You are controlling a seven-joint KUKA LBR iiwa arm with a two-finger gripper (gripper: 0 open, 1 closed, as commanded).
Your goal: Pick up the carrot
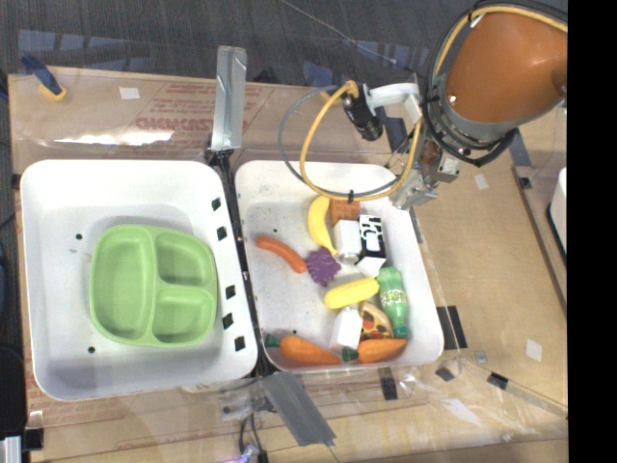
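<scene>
Fingers of the gripper [416,193] sit too blurred for us to tell their state. We see the carrot [306,351] lying along the right bin's [275,193] front wall, beside a second carrot [382,349]; a purple grape bunch [323,266] lies further back, the gripper above the bin's far right corner.

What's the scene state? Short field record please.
target: carrot, lying at the right bin's near edge
second carrot, beside it in the near right corner
gripper: above the right bin's far right rim, apart from both carrots
left bin: holds a green divided plate
task status: carrot not yet picked
</scene>
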